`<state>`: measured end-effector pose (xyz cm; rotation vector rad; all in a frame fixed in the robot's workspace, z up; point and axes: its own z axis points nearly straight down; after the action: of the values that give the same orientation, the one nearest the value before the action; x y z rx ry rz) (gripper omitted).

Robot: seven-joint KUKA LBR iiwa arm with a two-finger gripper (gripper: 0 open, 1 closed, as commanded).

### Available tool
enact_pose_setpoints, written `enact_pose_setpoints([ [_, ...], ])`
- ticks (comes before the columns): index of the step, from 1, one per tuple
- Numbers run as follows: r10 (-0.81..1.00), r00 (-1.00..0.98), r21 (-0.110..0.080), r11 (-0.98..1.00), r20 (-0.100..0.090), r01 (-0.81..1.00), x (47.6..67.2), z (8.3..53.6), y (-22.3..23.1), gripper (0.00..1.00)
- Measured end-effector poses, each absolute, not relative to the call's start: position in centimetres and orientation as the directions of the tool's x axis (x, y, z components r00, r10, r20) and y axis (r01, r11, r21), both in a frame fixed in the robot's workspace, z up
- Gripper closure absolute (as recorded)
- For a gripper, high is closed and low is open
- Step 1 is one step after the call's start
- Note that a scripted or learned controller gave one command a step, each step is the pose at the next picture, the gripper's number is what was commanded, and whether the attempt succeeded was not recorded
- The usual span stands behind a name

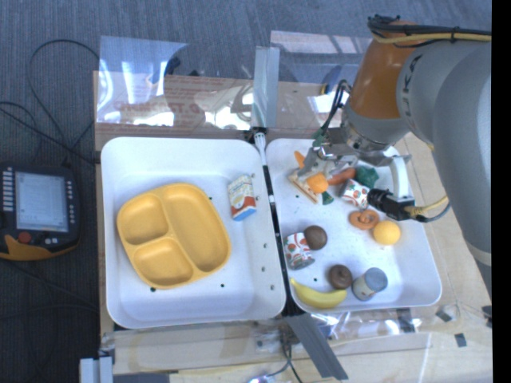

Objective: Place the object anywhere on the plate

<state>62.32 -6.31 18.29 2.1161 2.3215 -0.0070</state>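
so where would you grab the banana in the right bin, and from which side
Probably at the thick middle of the banana, coming straight down from above with the fingers set across its narrow width. It lies flat along the bin's front wall, and a brown ball sits close behind it, so a side approach looks crowded.

The sectioned plate is a warm mustard yellow against the white left bin, and the small carton beside it is cream with a red and blue base. Over in the white right bin lie a yellow banana, a yellow lemon, two brown balls, a grey can and a red-and-white patterned cup. The arm is grey with an orange band.
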Motion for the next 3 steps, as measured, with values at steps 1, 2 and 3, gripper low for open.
enact_pose_setpoints([
  [1,0.999,-0.045,-0.003,0.045,0.001,0.999,62.4,18.3,1.2,1.0],
  [2,1.0,0.024,-0.003,-0.024,-0.004,1.0,60.5,16.7,5.7,1.0],
  [3,1.0,-0.027,0.002,0.027,0.002,1.0,58.7,21.5,13.9,1.0],
])
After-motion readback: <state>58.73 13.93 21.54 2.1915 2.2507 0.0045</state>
